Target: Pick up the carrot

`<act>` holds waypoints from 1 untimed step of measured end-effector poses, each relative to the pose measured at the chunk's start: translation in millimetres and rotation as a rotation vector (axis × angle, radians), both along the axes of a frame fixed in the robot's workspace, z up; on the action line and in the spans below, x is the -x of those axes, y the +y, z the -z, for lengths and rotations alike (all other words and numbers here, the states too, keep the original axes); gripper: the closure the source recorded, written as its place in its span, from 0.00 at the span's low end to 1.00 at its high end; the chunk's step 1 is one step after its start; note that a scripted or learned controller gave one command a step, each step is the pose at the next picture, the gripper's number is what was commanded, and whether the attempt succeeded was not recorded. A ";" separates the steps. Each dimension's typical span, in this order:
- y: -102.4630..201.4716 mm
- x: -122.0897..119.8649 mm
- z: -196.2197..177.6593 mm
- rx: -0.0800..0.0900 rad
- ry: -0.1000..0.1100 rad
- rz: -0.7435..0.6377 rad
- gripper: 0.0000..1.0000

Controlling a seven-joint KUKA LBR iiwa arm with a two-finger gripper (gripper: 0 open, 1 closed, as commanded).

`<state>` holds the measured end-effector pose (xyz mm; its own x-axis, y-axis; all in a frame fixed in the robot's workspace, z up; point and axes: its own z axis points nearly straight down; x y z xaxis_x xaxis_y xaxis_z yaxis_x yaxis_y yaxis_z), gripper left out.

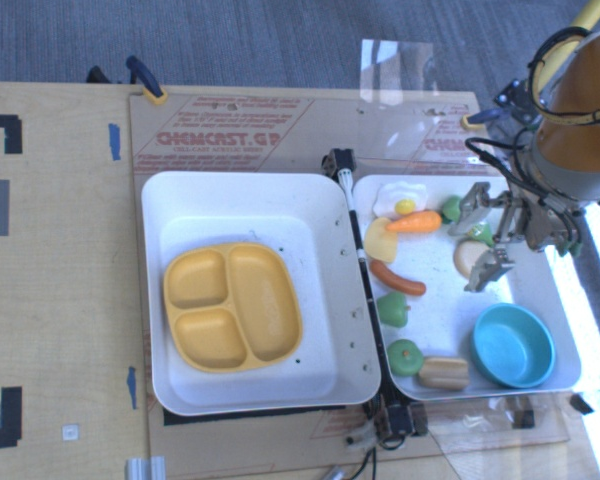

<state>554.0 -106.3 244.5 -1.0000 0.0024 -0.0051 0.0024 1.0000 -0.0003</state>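
A: From the camera view, the carrot (414,223) lies near the back of the right bin (565,313), beside a fried egg (400,202). It looks like light, stiff, smooth plastic, so the thick middle seems the best grip.

B: The gripper (487,236) hangs just right of it, apart, its 2 fingers (488,268) spread wide and holding nothing.

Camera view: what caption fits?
Gripper hovers open in the right bin, right of the carrot.
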 end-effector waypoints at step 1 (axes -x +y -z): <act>23.5 -66.8 13.5 -0.002 -0.002 0.309 0.00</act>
